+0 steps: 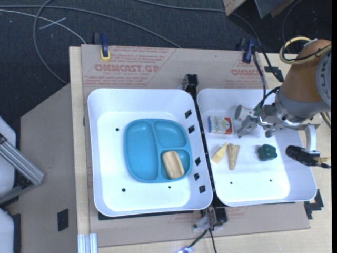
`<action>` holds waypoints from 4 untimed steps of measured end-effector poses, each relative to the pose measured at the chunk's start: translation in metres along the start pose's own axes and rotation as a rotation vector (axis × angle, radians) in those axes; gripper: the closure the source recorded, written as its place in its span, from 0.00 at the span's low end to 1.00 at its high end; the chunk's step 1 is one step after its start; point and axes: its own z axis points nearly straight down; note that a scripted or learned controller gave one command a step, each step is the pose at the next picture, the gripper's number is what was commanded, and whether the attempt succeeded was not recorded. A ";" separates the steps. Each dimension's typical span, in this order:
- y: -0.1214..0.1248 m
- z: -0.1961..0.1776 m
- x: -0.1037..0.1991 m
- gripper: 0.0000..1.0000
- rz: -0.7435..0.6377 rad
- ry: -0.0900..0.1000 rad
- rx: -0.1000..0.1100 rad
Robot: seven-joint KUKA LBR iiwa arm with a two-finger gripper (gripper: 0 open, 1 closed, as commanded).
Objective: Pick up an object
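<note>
In the right bin (pixel 295 191) lie a small white carton with blue and red print (pixel 219 124), two pale yellow wedges (pixel 218 153) (pixel 233 156) and a dark green lump (pixel 267 152). My gripper (pixel 241 122) hangs over the upper middle of this bin, just right of the carton and above the wedges. Its fingers point left, spread open, with nothing between them. The left bin (pixel 105 188) holds a blue divided plate (pixel 142 152) with a tan bread roll (pixel 172 163) in its lower right compartment.
The arm's grey and orange wrist (pixel 305 83) covers the right bin's upper right corner. A black fitting (pixel 301 154) sits by that bin's right wall. Black clips (pixel 190 82) line the seam between the bins. Cables run over the dark floor behind the bench.
</note>
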 end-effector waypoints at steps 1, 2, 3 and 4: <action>0.000 0.044 0.001 0.00 0.000 0.000 -0.002; 0.001 0.030 0.001 1.00 0.000 -0.001 -0.007; 0.009 -0.031 -0.002 1.00 -0.002 -0.004 -0.012; 0.003 -0.077 -0.005 1.00 -0.001 -0.004 -0.012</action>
